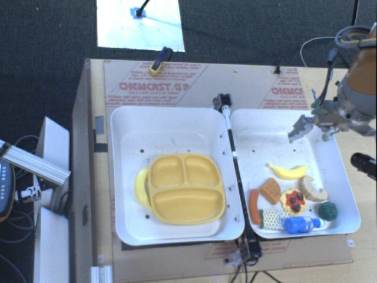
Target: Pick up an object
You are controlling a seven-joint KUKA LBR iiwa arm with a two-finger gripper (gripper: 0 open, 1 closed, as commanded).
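Red print on the counter's protective sheet

The brown sheet covering the counter carries a repeating red brand print. At about eleven o'clock from the left bin, along its far rim, the large letters read "CHEMCAST GP", with "CELL CAST ACRYLIC SHEET" seemingly beneath in type too small to be sure of. The same logo stands again at twelve o'clock from the right bin, partly cut off there, reading roughly "CHEMCAST". Slanted lines of smaller red print run above both logos, and more red print shows along the near edge at six o'clock; none of it is legible.
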